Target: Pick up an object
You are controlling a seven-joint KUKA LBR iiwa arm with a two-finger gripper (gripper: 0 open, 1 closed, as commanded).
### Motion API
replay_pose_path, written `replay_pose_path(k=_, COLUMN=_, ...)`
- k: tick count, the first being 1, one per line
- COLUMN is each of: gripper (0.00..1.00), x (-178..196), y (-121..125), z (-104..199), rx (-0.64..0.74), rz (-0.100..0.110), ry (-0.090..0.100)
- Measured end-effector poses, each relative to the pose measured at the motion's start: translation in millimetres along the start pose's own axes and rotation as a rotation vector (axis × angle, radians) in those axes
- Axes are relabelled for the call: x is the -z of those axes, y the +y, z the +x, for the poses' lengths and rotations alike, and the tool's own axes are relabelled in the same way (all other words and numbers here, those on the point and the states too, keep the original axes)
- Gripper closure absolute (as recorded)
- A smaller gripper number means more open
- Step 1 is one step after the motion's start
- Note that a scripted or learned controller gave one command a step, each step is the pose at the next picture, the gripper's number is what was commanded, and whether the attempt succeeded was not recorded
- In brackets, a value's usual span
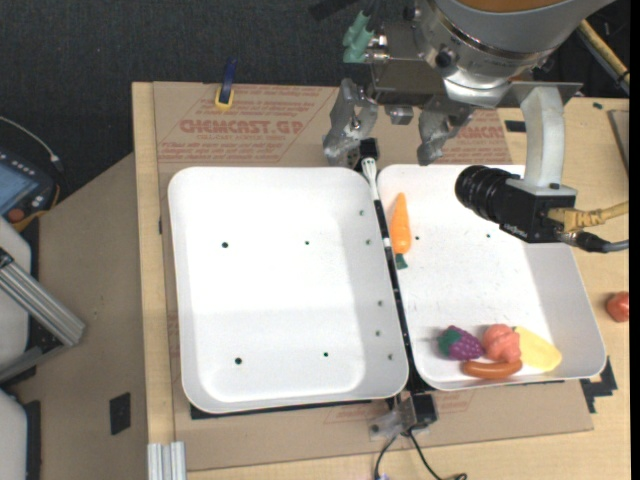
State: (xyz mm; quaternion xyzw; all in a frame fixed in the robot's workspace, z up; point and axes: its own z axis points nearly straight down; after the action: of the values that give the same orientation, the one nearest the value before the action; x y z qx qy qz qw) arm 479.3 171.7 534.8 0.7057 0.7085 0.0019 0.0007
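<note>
The grey two-finger gripper (388, 136) is hanging with fingers spread and empty above the bins' far edge. The orange plastic toy carrot (400, 222) is lying against the shallow white right bin's (560, 286) left wall; a good grasp likely means descending centred, clearing that wall.

Brown board (255, 113) under two white bins (200, 368) — blue-and-yellow clamp (227, 85) at its far edge.

Above the gripper (392, 133), the arm (520, 8) is running off the top edge, while far to its lower right an orange object (620, 307) is being cut by the frame.
</note>
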Motion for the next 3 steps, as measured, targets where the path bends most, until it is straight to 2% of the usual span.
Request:
replay_pose_path(k=1, gripper=0.00, x=-0.4, y=-0.3, z=56.2, rx=0.002, rz=0.001, ry=0.001)
replay_pose_path(k=2, gripper=0.00, x=-69.0, y=57.8, z=-28.8, rx=-0.015, rz=0.013, ry=-0.007)
replay_pose_path(k=3, gripper=0.00, x=-188.5, y=62.9, z=5.5, rx=-0.002, rz=0.017, ry=-0.005)
